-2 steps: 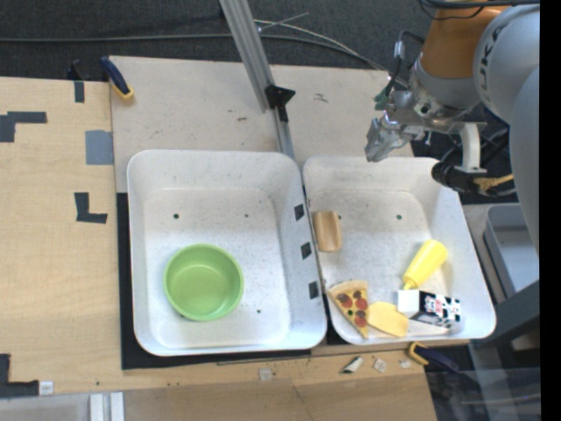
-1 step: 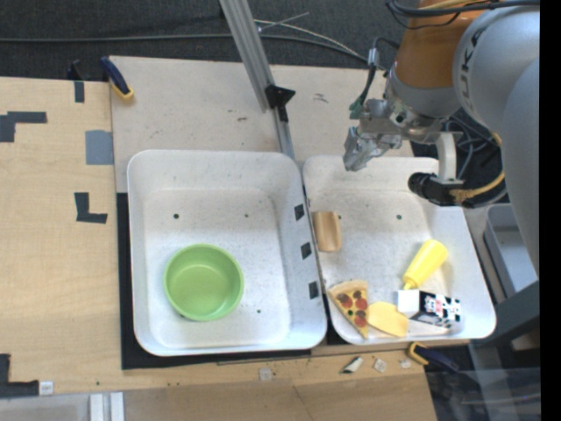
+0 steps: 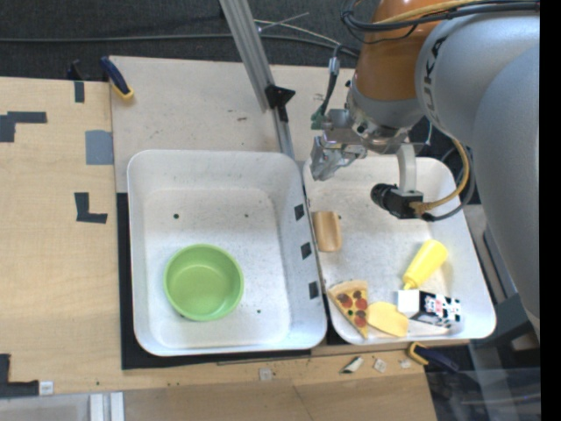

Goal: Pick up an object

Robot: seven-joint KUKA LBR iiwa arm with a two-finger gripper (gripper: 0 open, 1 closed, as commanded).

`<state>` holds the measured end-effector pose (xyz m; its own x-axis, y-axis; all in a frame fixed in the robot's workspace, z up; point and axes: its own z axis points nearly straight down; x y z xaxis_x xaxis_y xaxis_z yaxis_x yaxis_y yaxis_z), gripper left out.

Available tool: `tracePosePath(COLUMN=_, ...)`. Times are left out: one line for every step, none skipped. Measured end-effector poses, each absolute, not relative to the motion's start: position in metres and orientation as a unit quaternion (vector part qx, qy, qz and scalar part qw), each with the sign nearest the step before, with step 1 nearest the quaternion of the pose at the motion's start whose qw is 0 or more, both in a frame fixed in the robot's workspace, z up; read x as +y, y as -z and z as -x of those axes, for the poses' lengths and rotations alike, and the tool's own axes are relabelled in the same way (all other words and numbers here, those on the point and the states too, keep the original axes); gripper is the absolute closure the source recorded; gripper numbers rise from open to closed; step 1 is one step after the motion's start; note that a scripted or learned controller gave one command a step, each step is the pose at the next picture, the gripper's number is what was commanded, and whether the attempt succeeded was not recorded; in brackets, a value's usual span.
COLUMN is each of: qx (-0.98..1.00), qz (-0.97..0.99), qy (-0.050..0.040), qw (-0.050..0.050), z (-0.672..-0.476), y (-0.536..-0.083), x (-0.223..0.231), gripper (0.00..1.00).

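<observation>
Above the upper left corner of the right bin (image 3: pixel 456 235), just right of centre in the upper part of the frame, hangs the gripper (image 3: pixel 326 167). Whether its jaws are spread or closed I cannot tell; nothing can be seen between them, so I judge it empty and the pick not yet made.

Nearest beneath it, a little lower in the frame, lies a small tan block (image 3: pixel 327 231) on the bin floor close to the left wall. That looks the readiest target. To take it well, the gripper should probably come down over the block's middle with the fingers across its narrow width, keeping off the bin wall beside it, since a finger catching that rim could spoil the descent.

Further toward the lower right of the frame are a pizza slice toy (image 3: pixel 351 303), a pale yellow wedge (image 3: pixel 387 318) touching it, a yellow bottle-like piece (image 3: pixel 424 262), and a small black-and-white toy (image 3: pixel 434 307) just beside the wedge. These are crowded together, and a grasp there risks nudging neighbours. A black fitting on a cable (image 3: pixel 396 200) hangs over the bin's upper middle, near the wrist.

In the left bin (image 3: pixel 149 235), at the lower left of centre, sits a green bowl (image 3: pixel 203 281), well apart from everything else. A slanted metal pole (image 3: pixel 254 55) crosses the upper middle, close to the gripper's left.
</observation>
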<state>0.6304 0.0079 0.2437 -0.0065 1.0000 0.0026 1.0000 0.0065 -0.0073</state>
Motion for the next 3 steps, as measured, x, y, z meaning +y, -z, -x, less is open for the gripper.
tracePosePath(qx=-0.709, qz=0.705, qy=-0.0029, qw=0.004, z=-0.603, y=-0.231, x=0.046, gripper=1.0)
tracePosePath(qx=-0.71, qz=0.704, qy=-0.0024, qw=0.004, z=-0.58, y=-0.238, x=0.098, gripper=1.0)
tracePosePath(qx=-0.708, qz=0.707, qy=-0.0048, qw=0.003, z=-0.58, y=-0.216, x=0.099, gripper=1.0)
